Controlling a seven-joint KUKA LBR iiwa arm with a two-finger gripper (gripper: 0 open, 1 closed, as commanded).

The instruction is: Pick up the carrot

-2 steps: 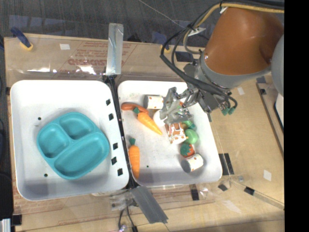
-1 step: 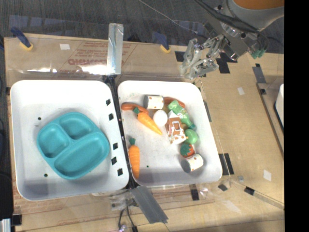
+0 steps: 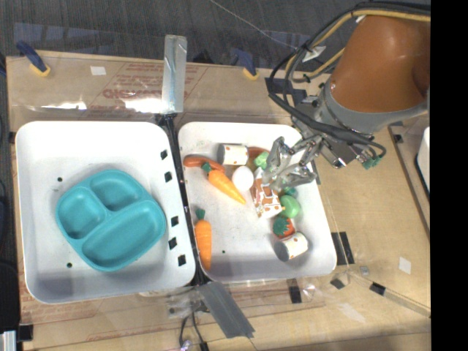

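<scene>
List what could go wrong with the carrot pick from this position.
1. Two carrots lie in the right bin: one mid-bin, another by the left wall. The program may target either.
2. The gripper hovers over a carton and green toy; descending here would likely grab clutter.

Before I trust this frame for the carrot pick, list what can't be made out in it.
- Gripper: finger state unclear in the camera view, lost against clutter.
- Small carton under the gripper: print too small to read.
- Second carrot at the right bin's left wall: blurred; contact with the wall unclear.
</scene>
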